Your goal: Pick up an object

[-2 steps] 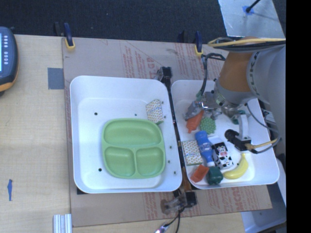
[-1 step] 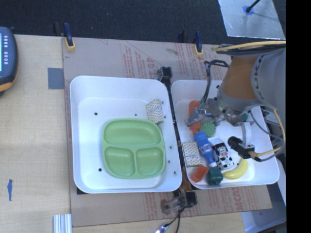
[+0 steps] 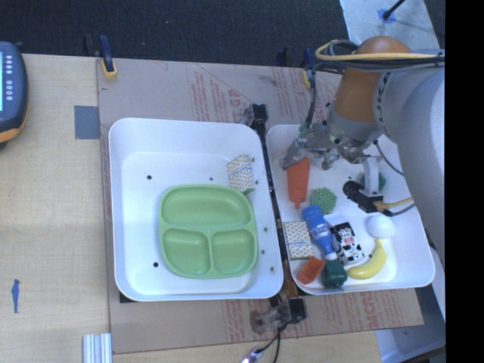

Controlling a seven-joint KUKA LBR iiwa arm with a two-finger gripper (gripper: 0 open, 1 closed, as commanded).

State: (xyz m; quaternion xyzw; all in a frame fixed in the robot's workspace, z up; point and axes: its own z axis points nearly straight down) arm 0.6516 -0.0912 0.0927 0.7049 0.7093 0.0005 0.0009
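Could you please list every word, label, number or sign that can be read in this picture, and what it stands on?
No text can be read.
Red print on the cardboard sheet under the bins: too blurred.
Black marks on the small white card in the right bin: too small.

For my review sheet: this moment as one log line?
arm: over right bin | hand: at carrot top | grasp: unconfirmed | left bin: green tray

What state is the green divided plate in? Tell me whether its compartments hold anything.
Empty, lying flat. The green divided plate rests in the left bin, and all three compartments show bare green. The small patterned block sits just beyond its rim, not inside.
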